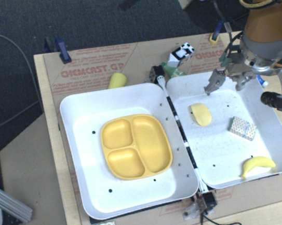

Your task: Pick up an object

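Your claw (226, 79) hovers with fingers spread and nothing between them over the right bin's (270, 132) far edge, while the nearest object, the pale yellow piece (201, 114), lies near-left of it.

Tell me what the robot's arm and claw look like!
The arm is round and chunky, grey with an orange band and a yellowish cable looped near its top. Its claw is grey metal with two thin fingers, and dark wires run along the wrist.
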Motion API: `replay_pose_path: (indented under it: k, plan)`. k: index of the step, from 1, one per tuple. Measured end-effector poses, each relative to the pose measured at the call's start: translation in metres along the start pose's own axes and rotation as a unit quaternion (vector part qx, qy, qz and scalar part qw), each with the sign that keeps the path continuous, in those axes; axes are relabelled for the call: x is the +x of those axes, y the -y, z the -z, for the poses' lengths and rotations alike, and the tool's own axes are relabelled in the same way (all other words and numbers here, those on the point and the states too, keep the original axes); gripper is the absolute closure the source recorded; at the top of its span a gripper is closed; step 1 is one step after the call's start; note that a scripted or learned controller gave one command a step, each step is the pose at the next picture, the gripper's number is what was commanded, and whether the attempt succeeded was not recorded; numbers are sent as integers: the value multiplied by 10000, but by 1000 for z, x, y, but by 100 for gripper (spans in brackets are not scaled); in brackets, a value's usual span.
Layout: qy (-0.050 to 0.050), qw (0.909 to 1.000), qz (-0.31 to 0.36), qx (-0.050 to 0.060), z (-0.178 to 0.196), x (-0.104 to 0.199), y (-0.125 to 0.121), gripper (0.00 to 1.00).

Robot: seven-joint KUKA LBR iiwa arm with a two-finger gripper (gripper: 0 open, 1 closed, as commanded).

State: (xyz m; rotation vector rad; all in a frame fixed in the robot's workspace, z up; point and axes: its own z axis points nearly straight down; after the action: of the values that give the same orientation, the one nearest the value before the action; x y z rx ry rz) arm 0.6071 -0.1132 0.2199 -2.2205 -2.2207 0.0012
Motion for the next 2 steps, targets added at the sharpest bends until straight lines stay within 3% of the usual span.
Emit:
replay_pose_path:
  k: [1,2]
  plan:
    - [-3,10000,1,11,-128,15,-36,0]
    - [-3,10000,-3,5,-135,7,-20,0]
